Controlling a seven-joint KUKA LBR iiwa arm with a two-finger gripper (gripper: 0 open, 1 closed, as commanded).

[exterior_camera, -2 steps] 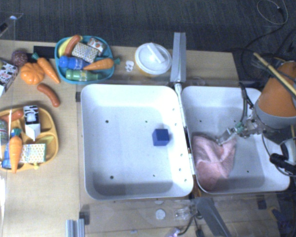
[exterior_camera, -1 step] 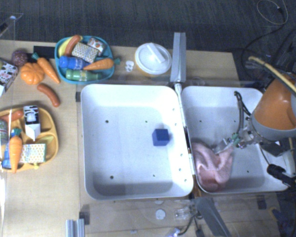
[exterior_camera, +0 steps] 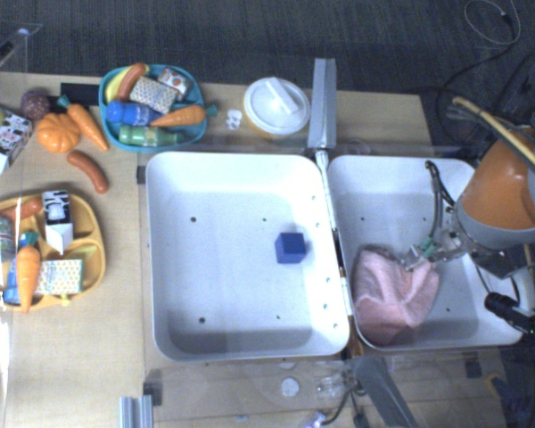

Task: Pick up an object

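Gripper (exterior_camera: 425,253) down in the right white bin (exterior_camera: 383,185), touching one crumpled pink cloth (exterior_camera: 392,294); its opening, can't tell. One small blue cube (exterior_camera: 291,246) sits alone in the left white bin (exterior_camera: 205,194).

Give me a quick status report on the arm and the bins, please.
End effector low in right bin, at the pink cloth's upper edge. Blue cube alone in left bin. Nothing blocking either.

The bench (exterior_camera: 116,346) bears two white bins (exterior_camera: 241,257), toy-food trays (exterior_camera: 45,248) and loose toys (exterior_camera: 71,136).
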